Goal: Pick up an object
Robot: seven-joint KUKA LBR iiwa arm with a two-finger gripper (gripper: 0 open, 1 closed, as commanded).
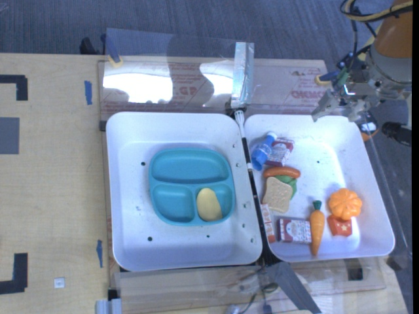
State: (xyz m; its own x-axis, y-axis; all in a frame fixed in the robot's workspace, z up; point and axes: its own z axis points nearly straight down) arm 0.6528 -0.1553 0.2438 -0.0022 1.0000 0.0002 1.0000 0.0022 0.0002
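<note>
Pale wood covers the desk [46, 195] you are looking down on, with grey carpet beyond it and two shallow white bins side by side. Your left bin [124, 175] carries a teal divided tray [190, 165], and a yellow lemon-like toy [209, 204] lies in the tray's lower right compartment.

Your right bin [373, 195] holds the loose toys. A blue bottle [263, 149] lies tilted near the bin's upper left, touching a small red-and-white packet [280, 150]. Below them sits a sandwich [280, 187] with a bread slice on its front. An orange pumpkin [344, 203] rests toward the right wall, just above a small red block [340, 227]. A carrot [316, 226] lies upright in the picture between the pumpkin and a red carton [294, 230] near the front rim.

Your pincer [345, 104] hangs at the bin's far right corner, above the rim and well apart from every toy; you cannot tell how it is set.
</note>
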